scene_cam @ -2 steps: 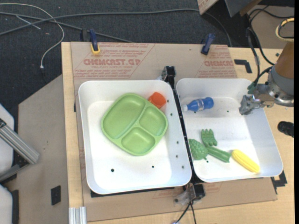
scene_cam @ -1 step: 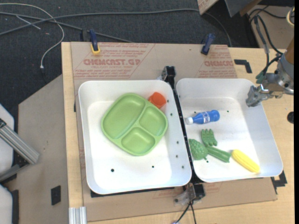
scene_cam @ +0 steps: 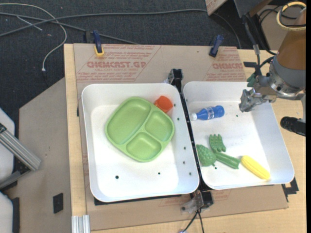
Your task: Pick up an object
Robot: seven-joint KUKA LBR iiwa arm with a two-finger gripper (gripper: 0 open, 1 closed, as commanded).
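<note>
1 fixed camera, mounted above bench, looking down at slant. Both white bins in frame: left bin [scene_cam: 92, 144] and right bin [scene_cam: 277, 144] side by side, near centre. Far edge of bench toward top, dark floor with cables beyond. Arm [scene_cam: 291, 57] enters from right. Medium distance: whole cardboard-covered bench top [scene_cam: 121, 62] visible, floor at left.

Two blue clamps [scene_cam: 98, 43] pinned the printed cardboard sheet [scene_cam: 146, 59] at its far edge — white cables [scene_cam: 43, 18] trailed over the dark floor (upper left).
</note>
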